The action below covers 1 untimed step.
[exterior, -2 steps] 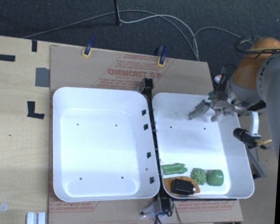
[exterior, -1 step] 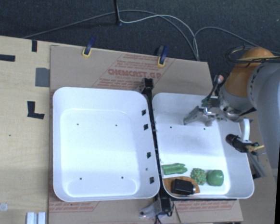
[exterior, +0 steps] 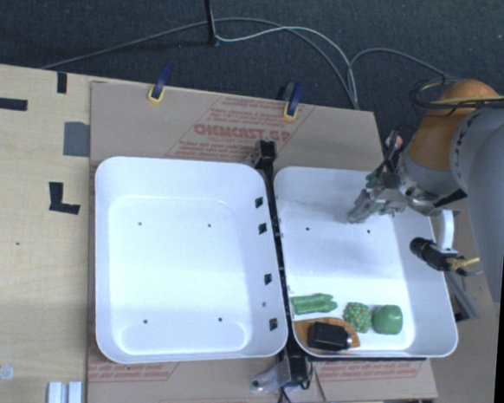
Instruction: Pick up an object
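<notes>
Camera view: gripper (exterior: 361, 211) is hung over bare floor of the right bin (exterior: 422, 253), jaws' state cannot be told, nothing held; candidate objects are clustered well below them: green pod (exterior: 313, 303), green ball (exterior: 388, 319), black block (exterior: 329, 336).

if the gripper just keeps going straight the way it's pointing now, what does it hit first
Probably the bare white floor of the right bin. The gripper points down and leftward over that bin's upper part. The green and black objects lie far off at the near edge, though depth is hard to judge.
</notes>
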### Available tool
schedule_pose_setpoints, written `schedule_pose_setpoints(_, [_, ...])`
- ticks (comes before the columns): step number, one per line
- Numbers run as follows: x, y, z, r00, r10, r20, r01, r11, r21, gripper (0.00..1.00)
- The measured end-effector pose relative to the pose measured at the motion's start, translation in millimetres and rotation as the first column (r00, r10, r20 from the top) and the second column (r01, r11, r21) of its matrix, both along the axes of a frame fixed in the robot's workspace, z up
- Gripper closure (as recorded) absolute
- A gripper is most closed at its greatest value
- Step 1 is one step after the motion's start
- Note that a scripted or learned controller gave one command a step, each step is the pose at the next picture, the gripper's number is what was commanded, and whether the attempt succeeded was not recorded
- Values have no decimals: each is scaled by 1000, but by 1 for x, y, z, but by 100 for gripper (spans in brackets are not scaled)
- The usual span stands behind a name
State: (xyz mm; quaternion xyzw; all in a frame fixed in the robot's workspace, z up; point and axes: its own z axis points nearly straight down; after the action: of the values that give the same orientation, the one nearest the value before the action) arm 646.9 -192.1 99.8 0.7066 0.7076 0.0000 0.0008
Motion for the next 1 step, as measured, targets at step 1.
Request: schedule_pose_setpoints(1, [0, 3, 63, 1000, -1, 4, 1, 1000, 0, 100])
